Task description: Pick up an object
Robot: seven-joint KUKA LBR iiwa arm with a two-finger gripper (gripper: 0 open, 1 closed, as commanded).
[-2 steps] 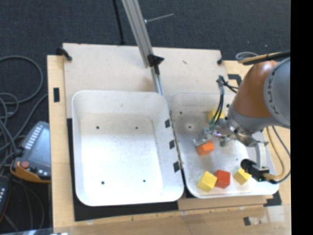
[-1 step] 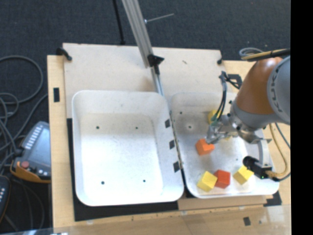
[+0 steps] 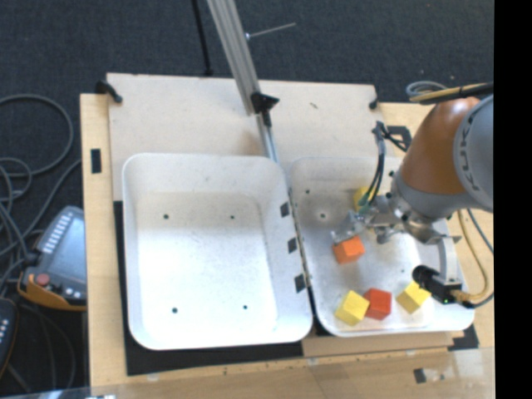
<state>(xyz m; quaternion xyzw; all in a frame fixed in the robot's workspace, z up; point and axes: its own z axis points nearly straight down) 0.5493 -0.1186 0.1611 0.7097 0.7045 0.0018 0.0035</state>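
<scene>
Orange block (image 3: 349, 249) beside gripper (image 3: 359, 223) (right bin (image 3: 320, 191)).

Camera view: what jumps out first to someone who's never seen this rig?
The grey arm with its orange band reaching in from the right, over the right bin. Its gripper hangs just above an orange block near that bin's middle. Next, the bright cluster at the right bin's front edge: a yellow block, a red block touching it, and another yellow block apart to the right.
</scene>
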